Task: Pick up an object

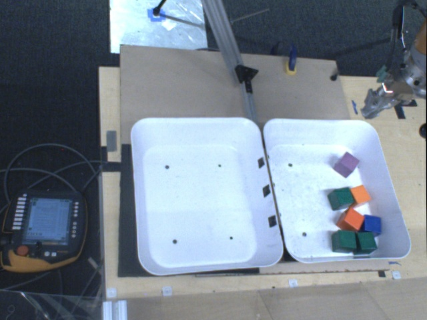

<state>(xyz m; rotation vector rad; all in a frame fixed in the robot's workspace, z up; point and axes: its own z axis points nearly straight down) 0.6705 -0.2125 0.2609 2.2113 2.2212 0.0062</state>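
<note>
White plastic forms the two shallow bins that sit side by side on the bench, the left bin (143, 179) and the right bin (393, 199) touching along their inner walls. All the blocks lie in the right bin, gathered toward its right wall. A purple block (346, 164) sits alone nearest the bin's far right corner, apart from the rest. Below it, a green block (341, 198) touches a small orange block (360, 194) on its right. Just nearer the front edge, a larger orange block (351, 219) lies tilted, with a blue block (371, 225) against its right side. Two more green blocks, one (343, 241) and its neighbour (365, 243), rest together in the near right corner of the bin, just below the orange and blue ones. The gripper (377, 103) is up beyond the far right corner of the right bin, over the bench rather than over either bin, well apart from every block; nothing can be seen between its fingers, and how wide they stand cannot be told at this size. A teach pendant (43, 231) with a lit screen lies on the dark floor off the bench's left edge, with cables looping around it.
</note>
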